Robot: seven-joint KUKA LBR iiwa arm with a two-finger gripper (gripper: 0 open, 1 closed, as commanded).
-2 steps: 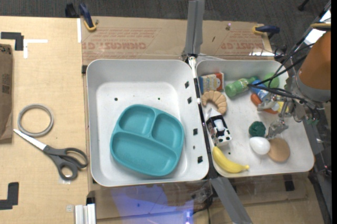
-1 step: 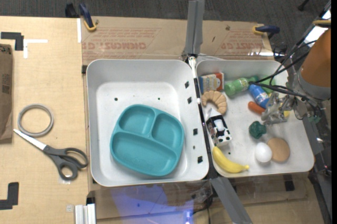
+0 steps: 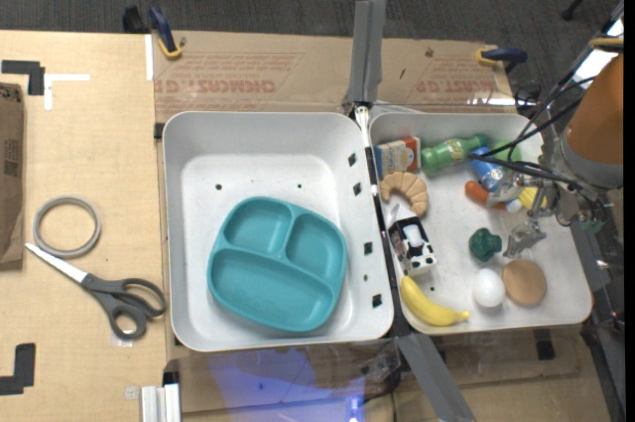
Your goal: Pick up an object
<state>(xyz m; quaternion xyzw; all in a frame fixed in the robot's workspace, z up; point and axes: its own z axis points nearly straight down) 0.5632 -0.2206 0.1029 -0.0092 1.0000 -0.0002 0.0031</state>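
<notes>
The grey metal hand (image 3: 524,237) is lowered into the right white bin (image 3: 556,316), just above a brown egg-shaped object (image 3: 525,282); whether it is open cannot be told.

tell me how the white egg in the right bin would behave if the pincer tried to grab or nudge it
The white egg looks smooth and rounded, so it would probably slip out of a loose pinch. Nudged, it would likely roll, though the brown egg beside it and the bin wall just below should stop it soon. It may be a light toy; that is unclear.

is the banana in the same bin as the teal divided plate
No, the banana lies at the front of the right bin, while the teal divided plate sits in the left bin.
</notes>
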